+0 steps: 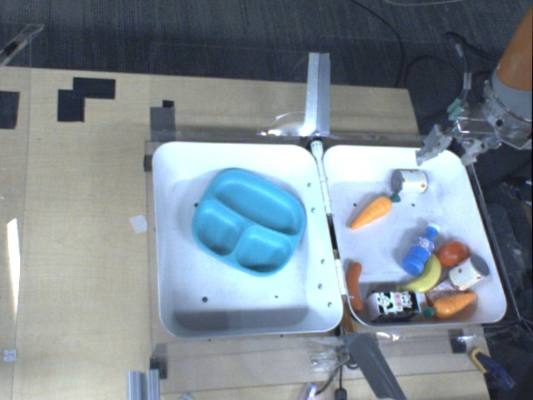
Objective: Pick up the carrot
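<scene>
The carrot (371, 212) is orange with a small green top and lies tilted in the upper left part of the right bin (479, 194). My gripper (456, 145) hovers over that bin's far right corner, up and to the right of the carrot and apart from it. Its fingers stand spread and open, with nothing between them. A silvery fingertip (434, 145) points toward the bin's back rim.
A grey-white cylinder (410, 182) lies just beside the carrot's top. A blue bottle (420, 252), banana (425, 277), red fruit (454, 252), dark can (393, 304), red sausage (355, 279) and another orange piece (455, 304) crowd the bin's near end. A blue divided plate (248, 219) sits in the left bin (179, 307).
</scene>
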Robot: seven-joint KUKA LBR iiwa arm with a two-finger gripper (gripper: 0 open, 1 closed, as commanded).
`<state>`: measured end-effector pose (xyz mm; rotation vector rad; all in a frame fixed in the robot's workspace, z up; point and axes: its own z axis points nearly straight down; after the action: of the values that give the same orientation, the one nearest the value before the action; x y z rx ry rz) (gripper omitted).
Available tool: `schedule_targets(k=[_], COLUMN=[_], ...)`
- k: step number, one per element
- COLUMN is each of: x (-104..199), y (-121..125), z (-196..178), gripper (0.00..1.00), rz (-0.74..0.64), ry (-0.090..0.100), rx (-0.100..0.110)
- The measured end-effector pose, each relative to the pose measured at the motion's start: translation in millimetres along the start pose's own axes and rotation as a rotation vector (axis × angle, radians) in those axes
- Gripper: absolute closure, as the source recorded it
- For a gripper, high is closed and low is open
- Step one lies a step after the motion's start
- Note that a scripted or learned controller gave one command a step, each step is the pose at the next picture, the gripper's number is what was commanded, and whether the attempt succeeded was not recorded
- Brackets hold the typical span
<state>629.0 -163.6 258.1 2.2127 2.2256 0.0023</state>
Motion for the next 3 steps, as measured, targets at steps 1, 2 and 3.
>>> schedule_targets(k=[1,2,3], x=[0.0,51.3,37.6], y=[0.0,19.0,-20.3], z=[0.0,106.3,110.4], gripper=[0.00,0.00,0.00], rz=[0.000,0.015,-0.025], ry=[0.000,0.001,0.001], rx=[0.000,0.001,-0.001])
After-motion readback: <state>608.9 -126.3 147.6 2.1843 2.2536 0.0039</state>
